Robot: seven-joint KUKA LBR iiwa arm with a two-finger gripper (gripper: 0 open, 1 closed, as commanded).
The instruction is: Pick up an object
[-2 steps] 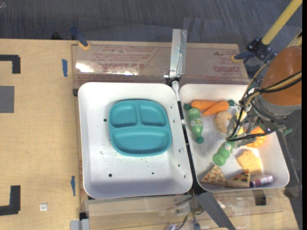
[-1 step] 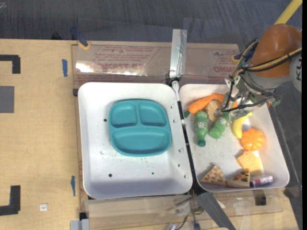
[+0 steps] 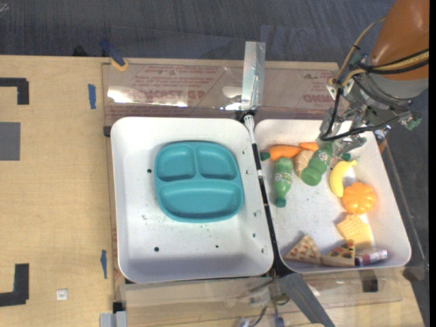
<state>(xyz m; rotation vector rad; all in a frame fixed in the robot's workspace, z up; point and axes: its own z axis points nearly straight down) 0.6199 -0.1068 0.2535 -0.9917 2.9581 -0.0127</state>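
Right bin (image 3: 398, 203), upper half, and here is the cluster of toy food under the arm. A green bottle (image 3: 315, 167) lies tilted just below the gripper (image 3: 338, 142), its neck end up toward the wrist. Whether the pincer touches it, or is spread or clenched, I cannot tell; cables and wrist hardware cover the tips. Just left of that bottle sits an orange carrot (image 3: 285, 152), lying crosswise near the bin's top left corner. Below the carrot, a second green bottle (image 3: 281, 182) lies lengthwise beside the divider. To the right of the first bottle, a yellow banana (image 3: 339, 177) stands nearly vertical, and just under it an orange pumpkin (image 3: 359, 197). Further down, a yellow cheese wedge (image 3: 356, 229), then a pizza slice (image 3: 303, 250) and a purple-tipped marker (image 3: 361, 256) along the bottom wall. Over in the left bin (image 3: 129, 182), a teal divided plate (image 3: 199, 180) rests in the middle. The arm (image 3: 402, 33) comes in from the upper right, orange band showing.
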